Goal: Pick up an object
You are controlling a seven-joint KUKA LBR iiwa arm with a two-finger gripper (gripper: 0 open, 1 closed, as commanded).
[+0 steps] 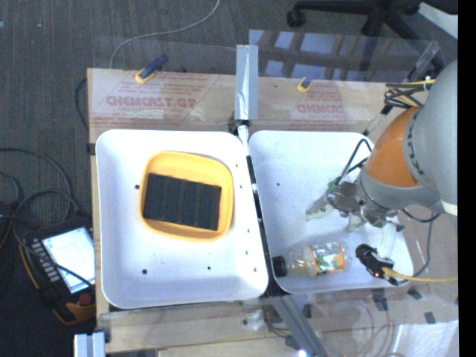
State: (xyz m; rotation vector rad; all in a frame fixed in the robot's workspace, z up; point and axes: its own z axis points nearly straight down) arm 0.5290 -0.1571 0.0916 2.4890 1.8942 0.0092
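One bottle [312, 261] lies just below the hand [325, 206].

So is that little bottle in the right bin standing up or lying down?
Lying down: the bottle rests on its side, dark cap pointing toward the left bin.

grey arm [439, 132] reaching from right, wrist bent down, pincer [327, 205] low

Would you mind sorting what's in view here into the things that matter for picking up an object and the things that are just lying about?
Belongs to the job:
- gripper, over the right bin
- plastic bottle, lying on its side in the right bin
- yellow dish holding a black block, in the left bin

Just lying about:
- tablet on the floor
- office chair base
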